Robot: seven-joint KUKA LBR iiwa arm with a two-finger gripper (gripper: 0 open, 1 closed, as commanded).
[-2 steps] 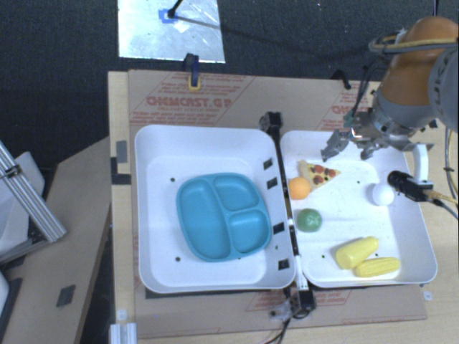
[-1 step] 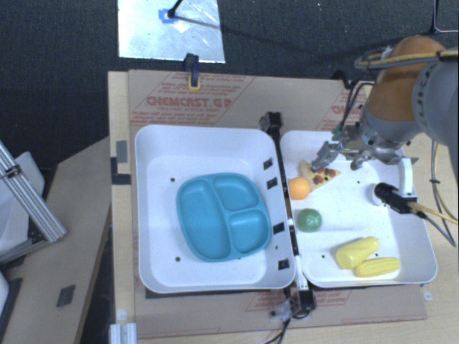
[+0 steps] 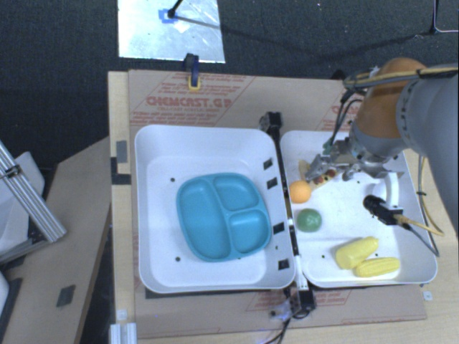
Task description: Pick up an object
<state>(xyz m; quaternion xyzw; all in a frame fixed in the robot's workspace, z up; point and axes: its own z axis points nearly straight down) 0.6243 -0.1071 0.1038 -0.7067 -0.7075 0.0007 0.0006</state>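
In the right bin (image 3: 423, 264), my gripper (image 3: 320, 170) reaches down near the back left part, just above and right of an orange ball (image 3: 300, 191). A green ball (image 3: 309, 220) lies a little below the orange one. Two yellow pieces lie side by side at the front of this bin, a blocky one (image 3: 355, 251) and a longer one like a corn cob (image 3: 378, 266). Something small, tan and reddish shows at the gripper's tip, too unclear to name.
The left bin (image 3: 154, 264) holds a blue divided plate (image 3: 221, 216). A black clip-studded divider (image 3: 280, 192) runs between the two bins. The grey arm with its orange band (image 3: 387, 99) comes in over the right bin's back right corner.
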